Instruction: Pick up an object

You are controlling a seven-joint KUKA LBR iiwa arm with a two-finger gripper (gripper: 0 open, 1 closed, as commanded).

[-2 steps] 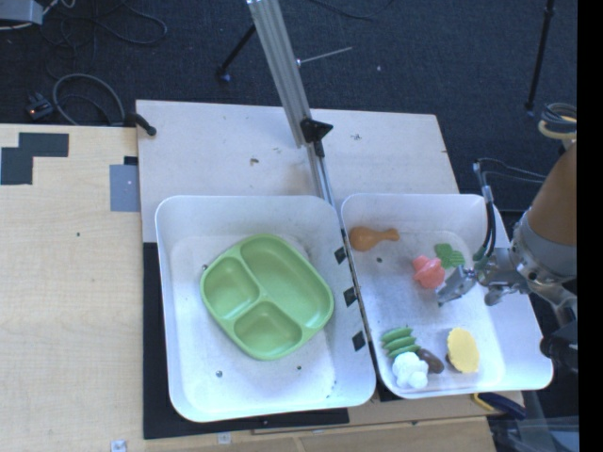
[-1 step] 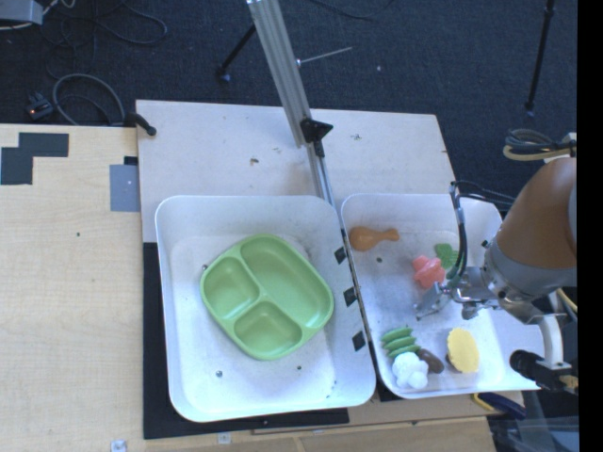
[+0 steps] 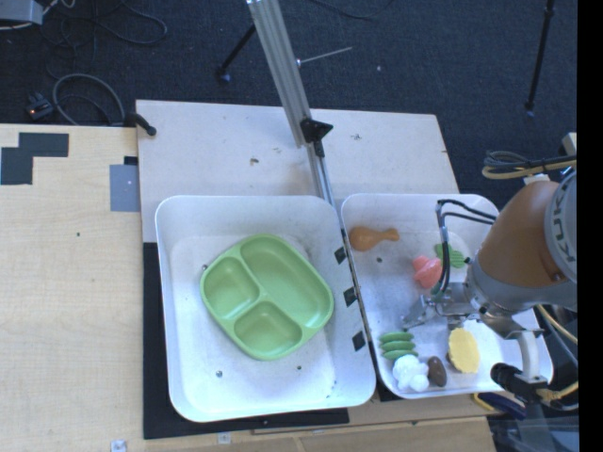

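Hovering over the right bin (image 3: 363, 281) mid-floor, gripper (image 3: 421, 314) sat beside a pink object (image 3: 427, 270); finger state could not be determined.

Left bin (image 3: 179, 252): a green divided plate (image 3: 267, 295) fills the middle, leaving open floor along all four walls. Right bin (image 3: 363, 217): the arm (image 3: 528, 243) covers the right side, with the claw (image 3: 424, 311) low at centre. Obstacles ring it: a pink piece (image 3: 427, 269) just above, a yellow piece (image 3: 463, 349) just right, green pods (image 3: 397, 344), a white lump (image 3: 410, 373) and a brown piece (image 3: 437, 372) below. A tan drumstick (image 3: 372, 238) lies apart; bare floor surrounds it at upper left.
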